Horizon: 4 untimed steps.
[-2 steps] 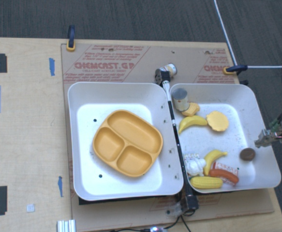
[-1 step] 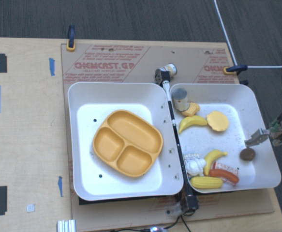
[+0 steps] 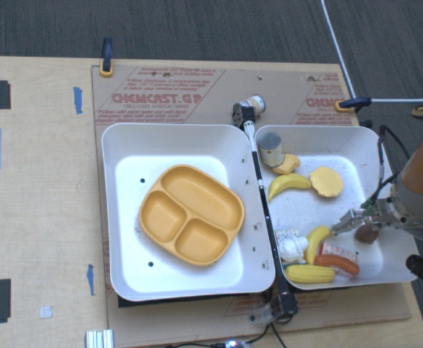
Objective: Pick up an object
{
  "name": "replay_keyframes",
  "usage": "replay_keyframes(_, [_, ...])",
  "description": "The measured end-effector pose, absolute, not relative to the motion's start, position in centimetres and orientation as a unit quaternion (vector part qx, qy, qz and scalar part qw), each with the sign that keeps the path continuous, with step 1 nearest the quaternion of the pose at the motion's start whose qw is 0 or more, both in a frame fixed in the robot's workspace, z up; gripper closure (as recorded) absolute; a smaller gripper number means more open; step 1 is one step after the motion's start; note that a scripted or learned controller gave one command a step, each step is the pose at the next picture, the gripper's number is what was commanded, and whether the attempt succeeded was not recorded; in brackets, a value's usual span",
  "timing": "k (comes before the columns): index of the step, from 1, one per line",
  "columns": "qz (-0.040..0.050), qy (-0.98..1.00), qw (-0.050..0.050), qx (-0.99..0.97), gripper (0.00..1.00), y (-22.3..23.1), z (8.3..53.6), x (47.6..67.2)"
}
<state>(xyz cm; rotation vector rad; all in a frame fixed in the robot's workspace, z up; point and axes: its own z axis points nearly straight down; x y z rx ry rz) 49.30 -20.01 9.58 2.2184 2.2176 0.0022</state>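
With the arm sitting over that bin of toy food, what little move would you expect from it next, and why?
Probably a short drop straight down. The gripper hovers over the right white bin, just above the yellow toy banana piece and the red toy sausage. Nothing is visibly held, so lowering onto the nearest item seems the sensible start to a pick.

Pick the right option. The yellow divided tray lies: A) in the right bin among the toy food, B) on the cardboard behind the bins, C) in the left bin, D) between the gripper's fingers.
C: the yellow divided tray rests on the floor of the left bin, while the banana and other toy food sit in the right bin.
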Motion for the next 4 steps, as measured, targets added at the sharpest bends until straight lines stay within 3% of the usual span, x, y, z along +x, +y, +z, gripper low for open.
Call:
replay_keyframes(1, [0.0013, 0.707, 0.003, 0.707, 0.0, -14.6, 8.6, 49.5])
replay_keyframes(2, [0.0015, 0.707, 0.002, 0.707, 0.0, -10.3, 8.6, 48.1])
replay_keyframes(4, [0.0008, 0.707, 0.002, 0.707, 0.0, -9.4, 8.5, 54.7])
